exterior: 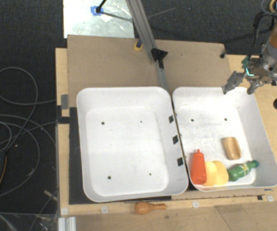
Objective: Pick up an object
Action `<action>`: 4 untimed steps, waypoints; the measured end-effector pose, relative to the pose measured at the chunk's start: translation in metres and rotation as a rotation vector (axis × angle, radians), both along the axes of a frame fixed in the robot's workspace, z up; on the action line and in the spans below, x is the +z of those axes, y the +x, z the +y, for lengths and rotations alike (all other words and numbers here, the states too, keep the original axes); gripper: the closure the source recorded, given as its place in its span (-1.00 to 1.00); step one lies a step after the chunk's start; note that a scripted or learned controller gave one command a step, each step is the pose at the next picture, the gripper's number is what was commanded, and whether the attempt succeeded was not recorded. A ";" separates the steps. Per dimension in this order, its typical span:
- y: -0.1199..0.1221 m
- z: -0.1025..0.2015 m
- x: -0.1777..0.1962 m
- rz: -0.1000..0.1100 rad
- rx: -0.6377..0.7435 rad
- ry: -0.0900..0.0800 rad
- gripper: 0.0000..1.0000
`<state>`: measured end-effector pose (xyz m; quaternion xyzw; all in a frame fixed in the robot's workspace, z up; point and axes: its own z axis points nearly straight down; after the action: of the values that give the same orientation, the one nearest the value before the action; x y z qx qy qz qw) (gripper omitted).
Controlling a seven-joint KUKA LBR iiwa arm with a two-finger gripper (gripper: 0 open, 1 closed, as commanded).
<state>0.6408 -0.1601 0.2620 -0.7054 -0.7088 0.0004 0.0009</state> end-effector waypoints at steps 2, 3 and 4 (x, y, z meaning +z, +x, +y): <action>0.000 0.001 -0.039 0.000 -0.001 -0.001 -1.00; 0.000 0.004 -0.101 0.001 -0.002 0.000 -1.00; 0.006 0.012 -0.150 0.000 0.002 0.000 -1.00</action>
<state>0.6470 -0.1483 0.1124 -0.7049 -0.7093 0.0005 0.0009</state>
